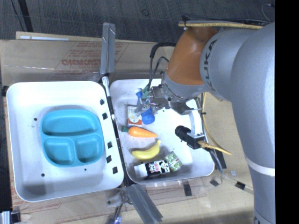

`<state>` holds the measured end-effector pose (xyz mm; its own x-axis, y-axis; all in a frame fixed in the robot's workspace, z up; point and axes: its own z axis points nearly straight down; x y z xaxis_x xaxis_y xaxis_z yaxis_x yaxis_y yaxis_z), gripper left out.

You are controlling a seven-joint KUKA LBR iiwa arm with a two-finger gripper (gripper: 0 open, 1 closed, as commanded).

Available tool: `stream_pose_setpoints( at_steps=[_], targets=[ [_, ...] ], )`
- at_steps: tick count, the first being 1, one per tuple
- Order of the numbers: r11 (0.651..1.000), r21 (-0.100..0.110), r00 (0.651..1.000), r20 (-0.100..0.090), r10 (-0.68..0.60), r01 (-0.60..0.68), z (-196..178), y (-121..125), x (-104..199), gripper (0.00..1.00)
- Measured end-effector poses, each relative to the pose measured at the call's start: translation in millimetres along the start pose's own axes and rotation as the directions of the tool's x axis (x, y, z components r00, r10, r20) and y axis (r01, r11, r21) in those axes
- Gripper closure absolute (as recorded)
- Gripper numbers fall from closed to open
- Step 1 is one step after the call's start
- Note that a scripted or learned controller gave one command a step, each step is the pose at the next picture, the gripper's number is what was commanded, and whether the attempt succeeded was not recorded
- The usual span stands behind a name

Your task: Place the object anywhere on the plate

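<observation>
Left bin (28, 101): shallow, white, glossy plastic with rounded corners. A sky-blue plate (70, 125) is seen on its floor, smooth and matte, moulded into one long upper compartment and two smaller lower ones. Right bin (122, 88): same white plastic, and all the loose items are found here. A tapered orange carrot (142, 132) is noted mid-bin, a curved yellow banana (145, 151) just below it, and a black-and-white printed carton (156, 168) beside a green patterned packet (173, 161) at the lower wall. A small blue rounded piece (147, 117) lies just under the gripper (144, 102); contact cannot be told. The arm (224, 69), smooth grey with a glossy orange band (187, 59), is bent down from the upper right of the frame, wrist over the bin's upper half. Whether the gripper is spread or closed cannot be told.
</observation>
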<state>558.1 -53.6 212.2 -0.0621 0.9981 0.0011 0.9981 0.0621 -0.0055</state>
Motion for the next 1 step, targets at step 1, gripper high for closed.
stream_pose_setpoints(
  at_steps=[1],
  targets=[
    [0.994,0.0,0.994,0.001,-0.112,0.112,-3.2,-41.8,83.6,1.0]
  ],
)
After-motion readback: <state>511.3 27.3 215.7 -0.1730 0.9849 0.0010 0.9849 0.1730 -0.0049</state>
